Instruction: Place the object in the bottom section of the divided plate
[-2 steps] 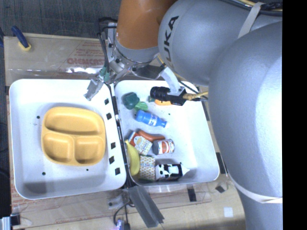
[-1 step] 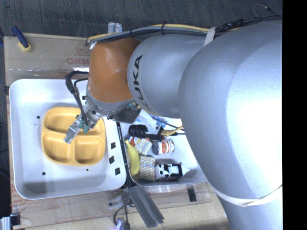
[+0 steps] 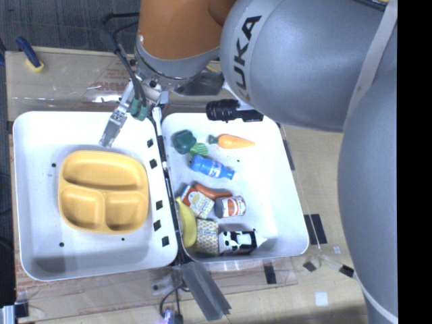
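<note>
Objects for the task lie together in the right bin, and none of them is on the plate. Among them are an orange carrot with a pointed end, a dark green round piece, a blue bottle lying on its side, a small can with a red label, a yellow banana that is curved, and a black and white carton. They look like smooth plastic toys.

The divided plate is in the left bin. It is yellow, with rounded corners and three sections, one long at the top and two smaller at the bottom. All three sections show only their yellow surface.

Both bins are shallow, white and glossy, and they stand side by side on a light wooden bench. Small black marks run along the wall between them.

The gripper hangs over the upper part of the left bin, just above the plate's top edge. It is thin and metallic, and it is too small to tell whether it is apart or together. Nothing is seen between them. The big grey arm with its orange band covers the upper right part of the view.
</note>
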You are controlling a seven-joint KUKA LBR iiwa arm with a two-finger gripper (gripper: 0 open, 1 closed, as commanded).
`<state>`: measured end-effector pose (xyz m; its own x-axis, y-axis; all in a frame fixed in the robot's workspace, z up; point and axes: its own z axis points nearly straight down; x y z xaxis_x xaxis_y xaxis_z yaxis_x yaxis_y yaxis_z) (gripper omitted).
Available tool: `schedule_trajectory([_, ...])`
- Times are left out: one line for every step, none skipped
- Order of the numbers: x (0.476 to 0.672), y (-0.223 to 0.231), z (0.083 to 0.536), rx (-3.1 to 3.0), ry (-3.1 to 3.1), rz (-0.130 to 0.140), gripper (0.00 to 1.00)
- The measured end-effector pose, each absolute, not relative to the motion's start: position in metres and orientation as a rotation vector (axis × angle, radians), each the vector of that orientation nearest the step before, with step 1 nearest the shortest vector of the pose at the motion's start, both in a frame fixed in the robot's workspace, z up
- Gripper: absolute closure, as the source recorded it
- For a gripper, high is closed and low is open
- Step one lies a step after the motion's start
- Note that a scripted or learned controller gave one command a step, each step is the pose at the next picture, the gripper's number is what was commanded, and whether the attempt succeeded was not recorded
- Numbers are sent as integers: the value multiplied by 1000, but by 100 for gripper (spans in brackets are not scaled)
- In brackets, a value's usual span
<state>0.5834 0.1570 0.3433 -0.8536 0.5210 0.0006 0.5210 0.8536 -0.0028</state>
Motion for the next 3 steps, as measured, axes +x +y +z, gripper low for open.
schedule_trajectory([585,159,351,-838,-3024,9,100])
schedule_trajectory([590,192,274,-797,-3034,8,100])
schedule_trajectory([557,218,276,-704,-3057,7,100])
